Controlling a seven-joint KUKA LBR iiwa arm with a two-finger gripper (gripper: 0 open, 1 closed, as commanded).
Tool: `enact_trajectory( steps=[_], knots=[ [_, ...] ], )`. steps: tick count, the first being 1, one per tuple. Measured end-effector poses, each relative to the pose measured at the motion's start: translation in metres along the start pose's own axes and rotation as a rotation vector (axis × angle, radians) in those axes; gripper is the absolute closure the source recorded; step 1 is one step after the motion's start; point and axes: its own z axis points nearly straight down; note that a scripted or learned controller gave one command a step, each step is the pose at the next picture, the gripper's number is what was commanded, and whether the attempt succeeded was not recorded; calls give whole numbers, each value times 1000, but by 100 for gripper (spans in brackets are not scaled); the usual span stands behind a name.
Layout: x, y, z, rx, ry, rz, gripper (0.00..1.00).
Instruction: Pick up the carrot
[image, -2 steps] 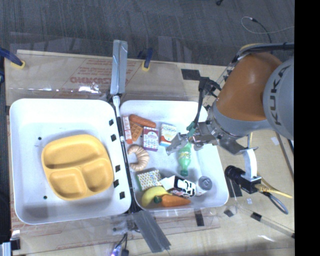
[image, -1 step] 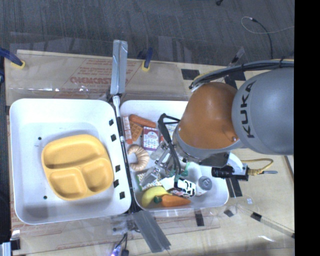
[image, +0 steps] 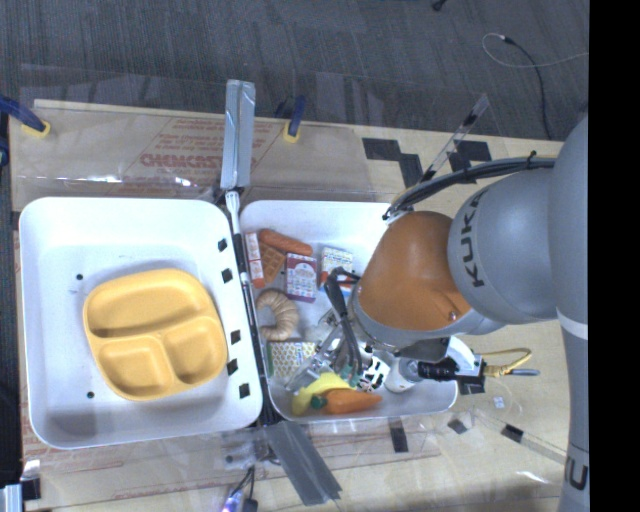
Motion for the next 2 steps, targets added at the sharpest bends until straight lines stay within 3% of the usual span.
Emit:
enact_trajectory(
  steps=[1,2],
  knots=[
    [-1,1,-11,-2,-2,-6,100],
    [27,42,-95,1,-5,-477,100]
  ],
)
